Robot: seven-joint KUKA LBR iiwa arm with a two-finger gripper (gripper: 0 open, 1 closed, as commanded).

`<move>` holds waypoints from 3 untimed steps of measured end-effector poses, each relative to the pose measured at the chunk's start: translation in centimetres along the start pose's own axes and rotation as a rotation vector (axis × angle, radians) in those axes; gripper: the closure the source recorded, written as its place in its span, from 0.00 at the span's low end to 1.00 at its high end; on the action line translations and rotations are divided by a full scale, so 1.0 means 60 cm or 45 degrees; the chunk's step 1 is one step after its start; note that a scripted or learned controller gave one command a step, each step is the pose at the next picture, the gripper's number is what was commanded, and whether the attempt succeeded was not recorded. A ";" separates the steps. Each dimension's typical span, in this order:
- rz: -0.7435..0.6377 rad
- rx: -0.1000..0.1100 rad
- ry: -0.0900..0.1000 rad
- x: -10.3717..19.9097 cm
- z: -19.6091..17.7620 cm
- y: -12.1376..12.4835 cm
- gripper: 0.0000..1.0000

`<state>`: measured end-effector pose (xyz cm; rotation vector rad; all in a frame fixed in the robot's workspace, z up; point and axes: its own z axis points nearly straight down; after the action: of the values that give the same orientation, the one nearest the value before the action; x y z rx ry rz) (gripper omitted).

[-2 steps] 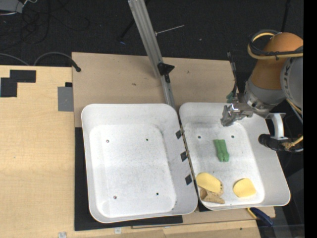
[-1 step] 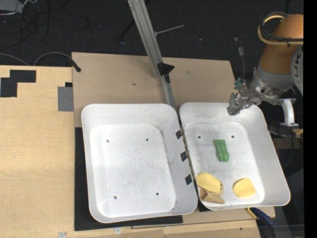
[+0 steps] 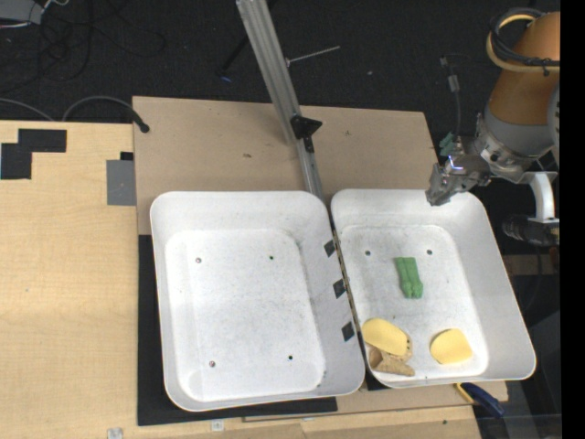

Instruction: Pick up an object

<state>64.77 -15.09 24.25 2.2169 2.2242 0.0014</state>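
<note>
Nearest of all, a tan scrap (image 3: 394,365) lies at the front edge of the right bin (image 3: 498,273), touching a yellow lump (image 3: 386,337) just behind it. Beside them toward the bin's right sits a second yellow piece (image 3: 451,346). Farther back, near the bin's middle, a green block (image 3: 408,277) lies alone. The gripper (image 3: 442,188) hangs over that bin's far right corner, nothing visibly between its fingers; open or closed, I cannot tell. Left of this bin sits the other bin (image 3: 174,245), both on the counter (image 3: 210,144).
</note>
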 end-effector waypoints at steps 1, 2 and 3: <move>-0.001 0.009 0.004 0.085 0.021 -0.032 1.00; -0.001 0.007 0.004 0.179 0.008 -0.063 1.00; 0.000 0.010 0.003 0.262 0.028 -0.086 1.00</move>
<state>59.57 0.62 22.55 2.2220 2.2293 -0.0045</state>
